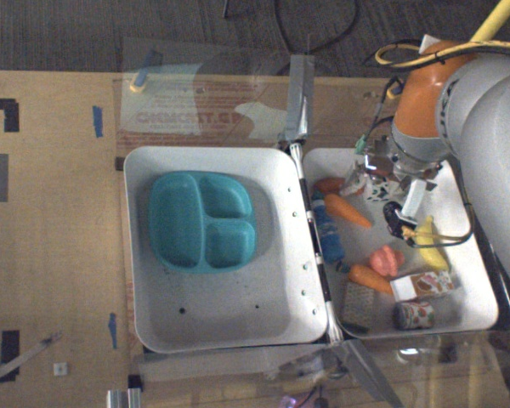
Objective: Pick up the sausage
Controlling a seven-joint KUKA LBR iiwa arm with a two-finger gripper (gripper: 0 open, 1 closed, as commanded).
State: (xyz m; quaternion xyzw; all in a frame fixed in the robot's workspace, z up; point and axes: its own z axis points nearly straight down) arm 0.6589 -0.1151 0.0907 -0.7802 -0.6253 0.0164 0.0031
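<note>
A robotics lab, this: plywood bench [51, 228] marked with blue tape [97, 121], two white bins [144, 313] bolted together, cables [314, 7] looped on grey carpet [110, 15] at twelve o'clock.

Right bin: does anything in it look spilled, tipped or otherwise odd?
Nothing looks spilled or damaged. The right bin is simply crowded: carrots, a banana, a can lying on its side and a small carton lie loose at mixed angles. The teal plate sits flat in the left bin.
</note>
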